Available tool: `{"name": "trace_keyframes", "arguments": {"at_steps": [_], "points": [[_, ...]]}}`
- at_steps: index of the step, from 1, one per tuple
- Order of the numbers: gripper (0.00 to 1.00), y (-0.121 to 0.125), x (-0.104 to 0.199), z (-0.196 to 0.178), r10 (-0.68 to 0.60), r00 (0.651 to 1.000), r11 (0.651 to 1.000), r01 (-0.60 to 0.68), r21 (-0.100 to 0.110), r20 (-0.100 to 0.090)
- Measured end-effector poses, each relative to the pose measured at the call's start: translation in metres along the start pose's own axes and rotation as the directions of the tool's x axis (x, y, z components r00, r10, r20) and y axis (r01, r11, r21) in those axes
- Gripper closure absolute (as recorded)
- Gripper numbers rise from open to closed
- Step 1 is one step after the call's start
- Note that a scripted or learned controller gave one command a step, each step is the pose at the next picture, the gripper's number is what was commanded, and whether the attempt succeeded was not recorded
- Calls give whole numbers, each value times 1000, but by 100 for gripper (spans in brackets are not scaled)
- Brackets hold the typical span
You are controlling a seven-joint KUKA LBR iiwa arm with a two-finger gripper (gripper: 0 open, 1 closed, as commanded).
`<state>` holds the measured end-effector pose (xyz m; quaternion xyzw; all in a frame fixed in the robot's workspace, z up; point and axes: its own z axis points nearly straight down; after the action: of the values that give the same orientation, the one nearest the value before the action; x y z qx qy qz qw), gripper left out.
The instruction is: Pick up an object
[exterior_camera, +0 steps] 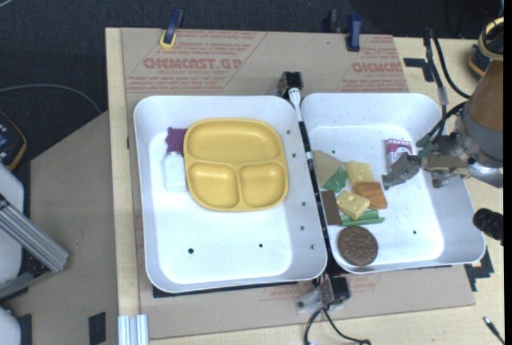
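One brown disc [358, 244], one yellow divided tray [236, 162], two white bins [240, 271].

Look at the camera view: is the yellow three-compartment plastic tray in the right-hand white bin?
No, the yellow tray lies in the left white bin.

Dark carpet floor [72, 7] around bench [240, 55]

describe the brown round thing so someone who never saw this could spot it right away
Start at the right white bin and go to its near edge, towards the left corner. The brown disc lies there, just below the heap of yellow, green and orange blocks. It is the only round, dark brown piece; its neighbours are angular and brighter.
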<state>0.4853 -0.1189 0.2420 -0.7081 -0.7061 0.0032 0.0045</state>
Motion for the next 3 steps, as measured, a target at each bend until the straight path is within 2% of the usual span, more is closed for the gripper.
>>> {"name": "trace_keyframes", "arguments": {"at_steps": [1, 2, 3], "points": [[0, 2, 0, -5, -3, 1000, 1000, 3, -11, 2], [0, 0, -3, 38, -2, 1000, 1000, 2, -4, -1], [0, -1, -2, 102, -2, 1000, 1000, 2, -4, -1]]}}
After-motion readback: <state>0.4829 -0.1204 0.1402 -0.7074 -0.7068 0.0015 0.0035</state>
